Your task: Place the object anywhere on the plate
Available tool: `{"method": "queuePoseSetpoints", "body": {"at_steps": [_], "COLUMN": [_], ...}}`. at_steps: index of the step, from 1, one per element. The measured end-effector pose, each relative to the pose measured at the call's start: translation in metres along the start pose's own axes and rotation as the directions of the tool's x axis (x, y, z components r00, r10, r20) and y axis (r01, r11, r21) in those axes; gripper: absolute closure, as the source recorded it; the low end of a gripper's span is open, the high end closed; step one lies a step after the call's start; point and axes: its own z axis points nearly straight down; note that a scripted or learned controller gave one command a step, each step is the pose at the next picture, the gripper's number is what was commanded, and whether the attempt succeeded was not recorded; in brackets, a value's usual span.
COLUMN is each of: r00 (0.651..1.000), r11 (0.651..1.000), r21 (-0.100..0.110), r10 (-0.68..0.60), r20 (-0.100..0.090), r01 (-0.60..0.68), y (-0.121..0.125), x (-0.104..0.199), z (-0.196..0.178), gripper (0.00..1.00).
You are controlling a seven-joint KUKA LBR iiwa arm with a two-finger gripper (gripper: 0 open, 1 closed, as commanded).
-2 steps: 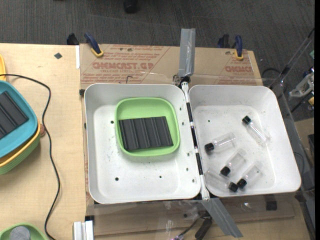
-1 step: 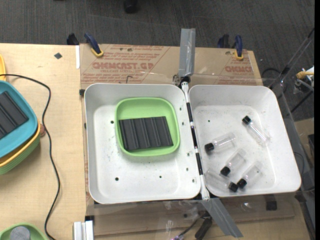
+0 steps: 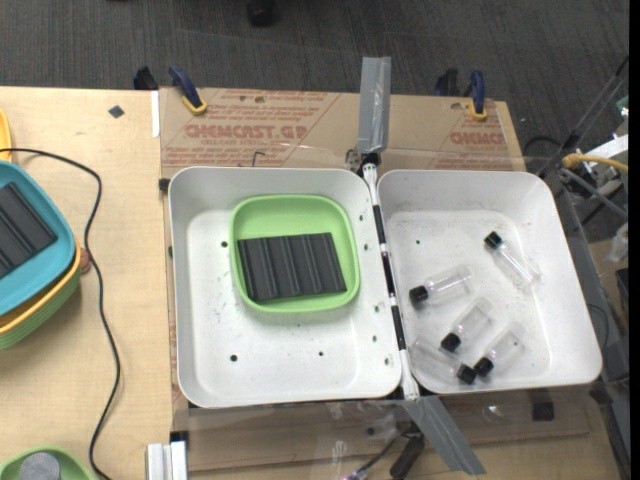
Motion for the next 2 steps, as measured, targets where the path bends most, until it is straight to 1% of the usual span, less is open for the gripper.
{"method": "queuePoseSetpoints", "body": {"at_steps": [1,2], "r00": [1.000,1.000], "r11": [1.000,1.000], "r21": [0.000,-0.001], "r10": [0.005,0.007], "r20": [-0.001,-0.002], "r01": [-0.005,-0.007], "y": [-0.005,0.022], "x": [-0.010,-0.010], "z": [0.022,0.034], "gripper": [0.00,0.00]}}
